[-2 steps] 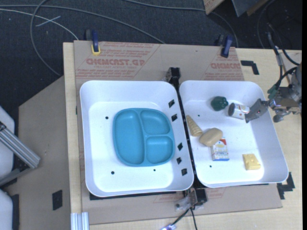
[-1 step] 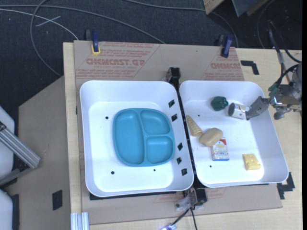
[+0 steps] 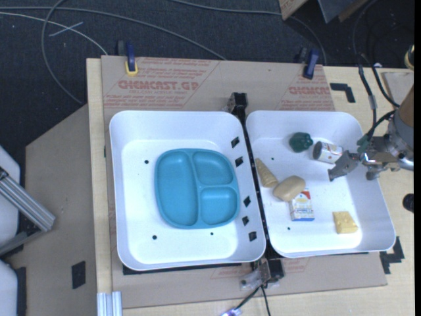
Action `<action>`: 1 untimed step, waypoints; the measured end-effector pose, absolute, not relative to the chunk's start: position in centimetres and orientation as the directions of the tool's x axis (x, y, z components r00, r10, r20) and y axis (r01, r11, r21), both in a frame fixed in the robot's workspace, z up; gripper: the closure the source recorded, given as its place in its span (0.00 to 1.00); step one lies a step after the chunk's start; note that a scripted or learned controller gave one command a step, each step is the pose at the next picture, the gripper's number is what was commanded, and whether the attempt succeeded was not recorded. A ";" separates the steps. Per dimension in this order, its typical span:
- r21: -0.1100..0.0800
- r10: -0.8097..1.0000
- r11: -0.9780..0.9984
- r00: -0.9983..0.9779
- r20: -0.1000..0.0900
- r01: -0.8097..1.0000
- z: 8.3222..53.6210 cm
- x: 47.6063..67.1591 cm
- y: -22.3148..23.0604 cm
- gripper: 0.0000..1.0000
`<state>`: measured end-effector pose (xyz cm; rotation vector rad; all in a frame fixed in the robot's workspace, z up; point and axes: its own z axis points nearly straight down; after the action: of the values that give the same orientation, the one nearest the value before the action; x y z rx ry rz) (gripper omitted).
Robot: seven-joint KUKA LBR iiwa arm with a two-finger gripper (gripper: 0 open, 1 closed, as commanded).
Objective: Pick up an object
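The right bin [image 3: 368, 239] holds several small objects: a dark green lump [image 3: 301, 141], a small grey-and-white can [image 3: 325, 151] lying on its side, a beige cone [image 3: 265, 173], a tan potato-shaped piece [image 3: 289, 188], a red-and-white carton [image 3: 302, 207] and a yellow chunk [image 3: 345, 222]. My gripper [image 3: 356, 171] hangs over the right side of this bin, just right of the can. It is open, its two dark fingers spread apart with nothing between them.
The left bin [image 3: 131, 236] carries a blue divided plate [image 3: 197, 187] in its middle. A black divider [image 3: 248, 170] with clips runs between the bins. Cables [image 3: 371, 104] trail down by the arm at the right edge.
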<state>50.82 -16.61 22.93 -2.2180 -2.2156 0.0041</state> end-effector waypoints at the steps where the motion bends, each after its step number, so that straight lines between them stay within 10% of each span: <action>1: -0.006 1.000 -0.001 0.001 0.003 1.000 18.6 50.9 -16.9 0.00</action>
<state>50.89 -16.91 18.62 -2.2175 -2.2163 0.0035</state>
